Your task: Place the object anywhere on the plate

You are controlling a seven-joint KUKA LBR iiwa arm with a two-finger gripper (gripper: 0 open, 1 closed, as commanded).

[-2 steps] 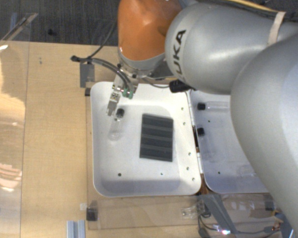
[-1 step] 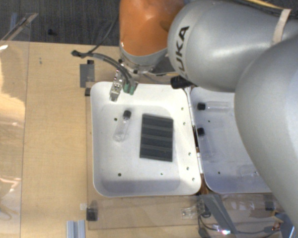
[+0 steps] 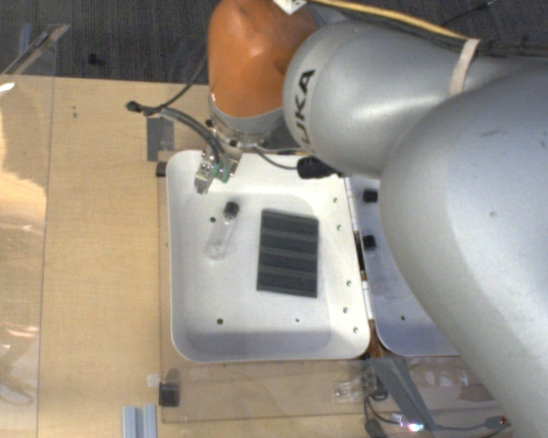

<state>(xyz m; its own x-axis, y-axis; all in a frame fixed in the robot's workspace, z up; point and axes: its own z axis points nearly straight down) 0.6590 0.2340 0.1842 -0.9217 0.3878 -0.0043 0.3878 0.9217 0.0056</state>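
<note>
the gripper (image 3: pixel 208 173) hangs just above the small clear tube (image 3: pixel 224 229), left of the dark plate (image 3: pixel 289 252); jaw state i cannot tell. the slick tube could roll away if nudged.

1. Your arm (image 3: pixel 393 126) enters from the right and covers much of the upper and right part of the frame; its orange band (image 3: pixel 247 48) sits above the wrist.
2. The gripper (image 3: pixel 210 173) hangs over the upper left corner of the left bin (image 3: pixel 256 340). Finger position cannot be determined.
3. A small clear tube-like object (image 3: pixel 224 229) with a dark cap lies on the bin floor, just below the gripper and apart from it.
4. A dark ribbed rectangular plate (image 3: pixel 288 252) lies flat near the bin's centre, just right of the object, not touching it.
5. You will find the right bin (image 3: pixel 393 322) largely hidden under the arm.
6. The bins rest on a wooden bench (image 3: pixel 82 245).
</note>
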